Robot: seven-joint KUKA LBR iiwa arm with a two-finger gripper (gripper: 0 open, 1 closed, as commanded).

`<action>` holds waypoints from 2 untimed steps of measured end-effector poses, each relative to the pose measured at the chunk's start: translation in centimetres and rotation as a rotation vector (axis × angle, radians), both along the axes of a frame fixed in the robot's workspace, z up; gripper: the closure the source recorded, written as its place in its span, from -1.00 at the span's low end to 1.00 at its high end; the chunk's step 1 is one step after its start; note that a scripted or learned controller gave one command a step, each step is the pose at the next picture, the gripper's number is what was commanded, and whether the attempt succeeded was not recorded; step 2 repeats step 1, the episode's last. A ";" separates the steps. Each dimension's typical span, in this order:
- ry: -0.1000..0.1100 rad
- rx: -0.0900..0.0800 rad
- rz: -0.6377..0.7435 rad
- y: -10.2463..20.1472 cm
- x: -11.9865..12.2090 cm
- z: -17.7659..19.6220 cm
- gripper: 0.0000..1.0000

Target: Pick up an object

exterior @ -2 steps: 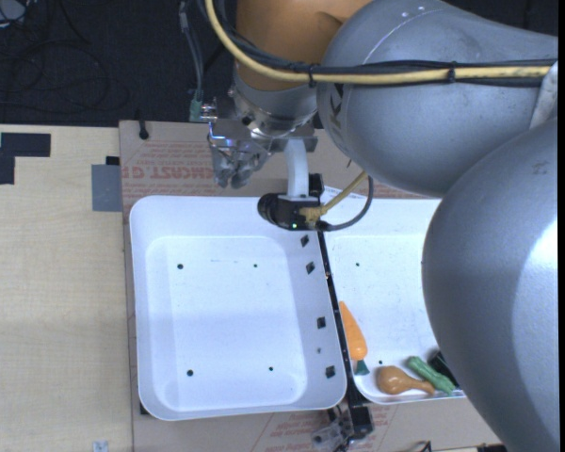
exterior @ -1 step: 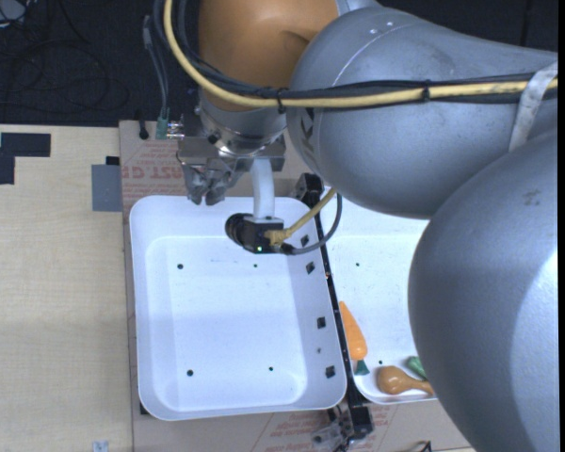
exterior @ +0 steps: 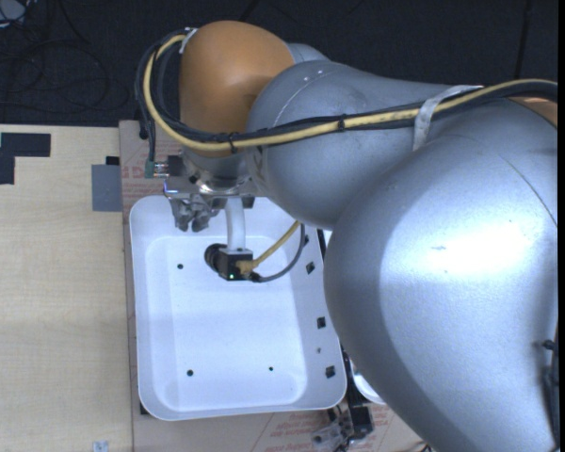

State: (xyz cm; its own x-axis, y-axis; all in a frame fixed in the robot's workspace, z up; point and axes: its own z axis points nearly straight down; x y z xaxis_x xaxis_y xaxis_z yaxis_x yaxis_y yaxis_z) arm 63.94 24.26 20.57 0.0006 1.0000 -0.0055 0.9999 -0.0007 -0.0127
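My gripper [exterior: 194, 215] hangs over the far left corner of the left white bin [exterior: 149, 347], just above its back wall. Nothing shows between its tips. The bin floor that I can see is bare white with a few small dark dots. The grey arm with its orange band [exterior: 228, 69] reaches in from the right and hides the right bin almost entirely.
Left of the bin lies a pale wooden bench top [exterior: 47, 299] with a grey square [exterior: 105, 186] and black flat shapes [exterior: 14, 153] on it. Small black clips [exterior: 320, 323] sit on the bin's right rim. Dark cables run along the back.
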 end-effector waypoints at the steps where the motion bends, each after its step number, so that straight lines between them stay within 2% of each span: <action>1: -0.013 0.007 0.003 0.1 -5.0 7.8 1.00; 2: -0.013 0.007 0.003 0.1 -5.0 7.8 1.00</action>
